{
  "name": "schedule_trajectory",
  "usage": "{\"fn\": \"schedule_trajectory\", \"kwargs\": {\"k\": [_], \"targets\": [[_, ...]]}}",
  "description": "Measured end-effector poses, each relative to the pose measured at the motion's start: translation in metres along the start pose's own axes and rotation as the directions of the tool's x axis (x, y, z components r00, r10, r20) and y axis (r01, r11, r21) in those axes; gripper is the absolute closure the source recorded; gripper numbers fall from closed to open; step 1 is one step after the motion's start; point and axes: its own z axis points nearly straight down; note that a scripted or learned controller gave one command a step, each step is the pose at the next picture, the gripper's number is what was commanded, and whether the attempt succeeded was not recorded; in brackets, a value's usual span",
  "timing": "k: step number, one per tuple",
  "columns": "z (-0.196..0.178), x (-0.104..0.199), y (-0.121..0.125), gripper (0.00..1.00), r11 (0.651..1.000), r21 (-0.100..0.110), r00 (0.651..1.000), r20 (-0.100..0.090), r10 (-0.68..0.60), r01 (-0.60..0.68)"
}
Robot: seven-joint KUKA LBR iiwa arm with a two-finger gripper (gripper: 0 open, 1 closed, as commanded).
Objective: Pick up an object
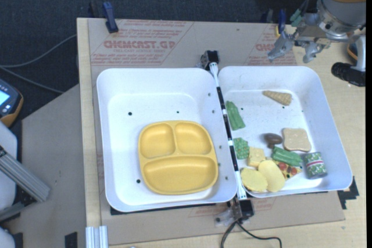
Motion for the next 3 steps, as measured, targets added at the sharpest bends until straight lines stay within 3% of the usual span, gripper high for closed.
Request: {"fn": "schedule_trajectory", "kwargs": {"k": [1,2,3], "targets": [[0.194,-0.054,-0.042,0.00,1.000,0.016,1.000,-0.002,0.005,-0.005],[0.189,-0.061,0.013,0.00,1.000,-0.007,1.000,0.003,-0.002,0.002],[0.178,-0.061,0.012,1.00,1.000,-0.008,1.000,0.003,-0.002,0.002]]}}
